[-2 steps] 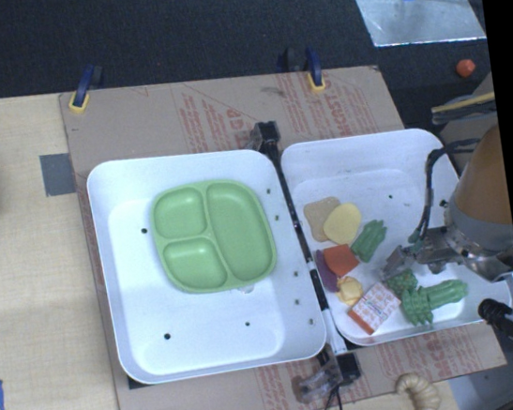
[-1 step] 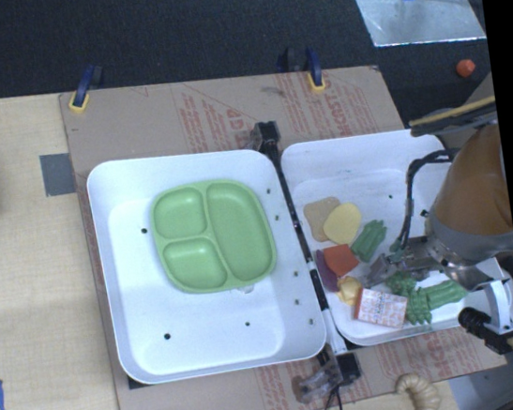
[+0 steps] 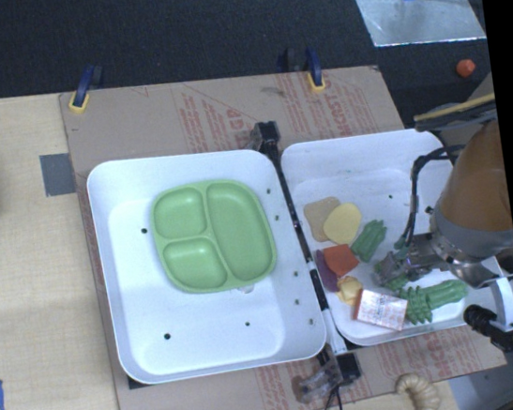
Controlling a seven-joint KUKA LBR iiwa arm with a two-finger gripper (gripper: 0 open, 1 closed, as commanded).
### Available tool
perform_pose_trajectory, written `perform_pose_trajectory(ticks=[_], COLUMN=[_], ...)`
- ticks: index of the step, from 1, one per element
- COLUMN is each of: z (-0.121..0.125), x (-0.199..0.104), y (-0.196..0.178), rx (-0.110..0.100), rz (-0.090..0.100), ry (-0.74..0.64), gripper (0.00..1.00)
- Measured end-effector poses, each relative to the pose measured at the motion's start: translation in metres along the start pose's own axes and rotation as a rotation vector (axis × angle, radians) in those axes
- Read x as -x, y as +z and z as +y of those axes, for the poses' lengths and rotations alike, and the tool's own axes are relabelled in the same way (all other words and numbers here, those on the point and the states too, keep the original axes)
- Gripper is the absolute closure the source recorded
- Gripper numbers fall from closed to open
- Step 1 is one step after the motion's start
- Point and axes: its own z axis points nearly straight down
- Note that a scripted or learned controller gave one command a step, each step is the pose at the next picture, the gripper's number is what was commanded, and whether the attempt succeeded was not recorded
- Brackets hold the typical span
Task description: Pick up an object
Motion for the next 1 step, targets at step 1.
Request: perform_pose_trajectory(ticks=[1], z=[0.0365], x=[-0.0706], y=[-0.0948], rx=[0.012], rz=[0.002], ry=[-0.004], gripper=[1.00])
